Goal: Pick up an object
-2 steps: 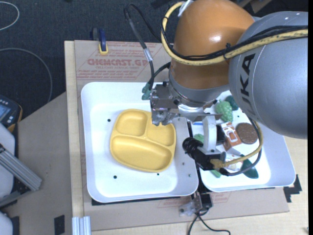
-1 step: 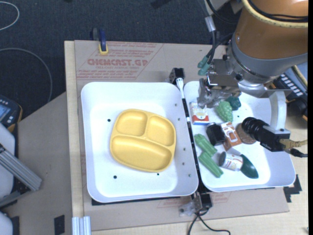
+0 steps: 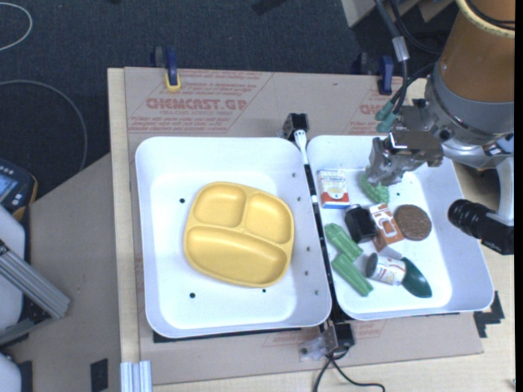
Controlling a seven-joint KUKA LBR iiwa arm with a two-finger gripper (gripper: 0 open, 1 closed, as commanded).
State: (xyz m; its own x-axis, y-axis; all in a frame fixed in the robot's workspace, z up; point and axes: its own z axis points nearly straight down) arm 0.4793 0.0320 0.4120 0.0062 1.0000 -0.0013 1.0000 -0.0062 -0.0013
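Observation:
My gripper (image 3: 382, 172) hangs low over the back of the right bin (image 3: 458, 296), right above a small green piece (image 3: 376, 193) that pokes out beneath it. I cannot tell whether it touches that piece. In front of it lie a white and red carton (image 3: 333, 188), a black block (image 3: 358, 221), an orange and white packet (image 3: 386, 225), a brown disc (image 3: 413, 222), green pods (image 3: 344, 257), a small tube (image 3: 386, 271) and a dark green spoon-shaped item (image 3: 417, 282). A yellow divided plate (image 3: 239, 233) lies in the left bin (image 3: 155, 219).
The grey arm with its orange band (image 3: 482, 39) comes in from the upper right, trailing cables. A black cylinder (image 3: 482, 224) juts over the right bin's right rim. Blue clamps (image 3: 171, 68) (image 3: 386, 73) hold the cardboard base at the back.

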